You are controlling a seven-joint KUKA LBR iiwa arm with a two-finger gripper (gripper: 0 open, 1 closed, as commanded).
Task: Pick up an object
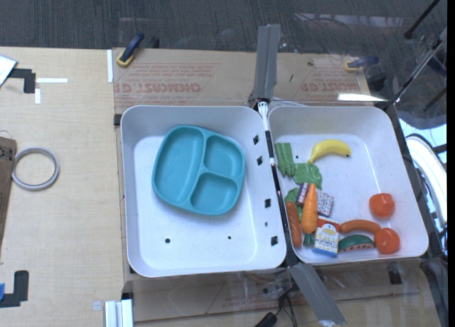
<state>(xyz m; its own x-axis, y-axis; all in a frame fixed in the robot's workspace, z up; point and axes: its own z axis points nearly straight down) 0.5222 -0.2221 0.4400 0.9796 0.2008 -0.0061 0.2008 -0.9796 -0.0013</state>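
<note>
The banana (330, 149) is lying apart above the toy pile (323, 222), looking light, stiff and slippery, best pinched mid-curve; gripper state cannot be told.

1. Both white bins (135, 197) look like smooth plastic with a soft sheen
2. The teal divided plate (199, 170) reads as matt, moulded plastic
3. The banana (330, 149), tomatoes (382, 205) and carrot (309, 213) show glossy toy plastic
4. Under the bins, brown cardboard (185, 77), printed, dull and papery
5. The bench top (64, 119) looks like pale wood, smooth, matt
6. The tape roll (33, 168) looks grey and slightly shiny
</note>
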